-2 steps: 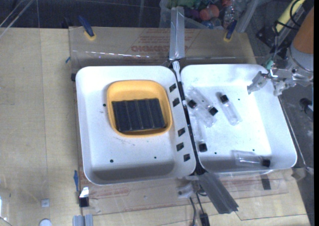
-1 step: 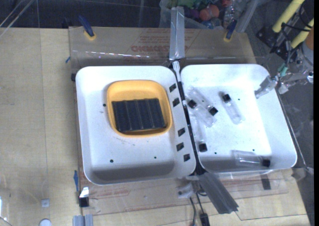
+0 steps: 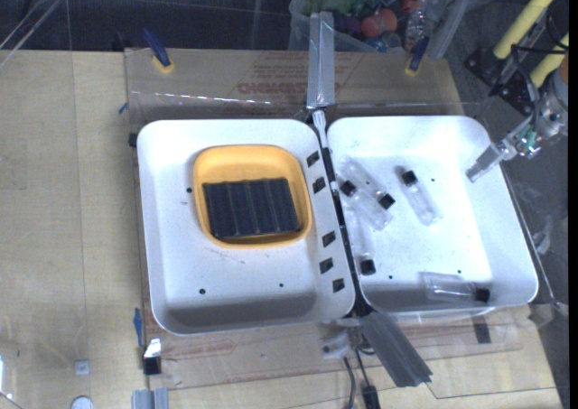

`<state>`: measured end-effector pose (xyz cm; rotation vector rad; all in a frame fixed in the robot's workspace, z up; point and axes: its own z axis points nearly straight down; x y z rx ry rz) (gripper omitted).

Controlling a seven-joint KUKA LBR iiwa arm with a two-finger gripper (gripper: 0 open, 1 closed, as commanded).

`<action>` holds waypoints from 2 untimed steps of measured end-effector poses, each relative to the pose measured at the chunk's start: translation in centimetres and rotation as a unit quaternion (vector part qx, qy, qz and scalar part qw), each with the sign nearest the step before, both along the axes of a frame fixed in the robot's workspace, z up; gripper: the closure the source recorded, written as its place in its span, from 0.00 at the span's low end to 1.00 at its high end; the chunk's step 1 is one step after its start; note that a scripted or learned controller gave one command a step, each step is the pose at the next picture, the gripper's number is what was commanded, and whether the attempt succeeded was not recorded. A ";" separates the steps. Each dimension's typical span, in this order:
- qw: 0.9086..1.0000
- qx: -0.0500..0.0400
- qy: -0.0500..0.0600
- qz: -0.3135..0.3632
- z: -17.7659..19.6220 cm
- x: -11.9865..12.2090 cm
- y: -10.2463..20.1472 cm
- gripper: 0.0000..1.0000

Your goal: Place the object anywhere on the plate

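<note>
Your yellow plate [image 3: 250, 195] sits in the left bin [image 3: 167, 218], and a dark ribbed block [image 3: 250, 207] already covers most of its middle, so there's not much bare plate around it. The objects are over in the right bin [image 3: 452, 150]: a few small clear tubes with black caps [image 3: 417, 195], scattered near the divider and the centre, plus one more [image 3: 454, 286] lying along the front wall. They're see-through against white, so the outlines are hard to make out. The gripper [image 3: 488, 160] hangs at the right bin's far right corner, well apart from the tubes. Can't tell how its pincer is set; it's small, blurry and partly cut off.
</note>
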<state>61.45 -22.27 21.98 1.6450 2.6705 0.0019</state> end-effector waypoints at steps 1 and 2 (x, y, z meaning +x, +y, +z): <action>0.986 -0.001 -0.002 0.167 1.5 0.0 0.0 0.00; 0.946 0.000 0.001 0.324 1.8 -1.1 0.1 0.00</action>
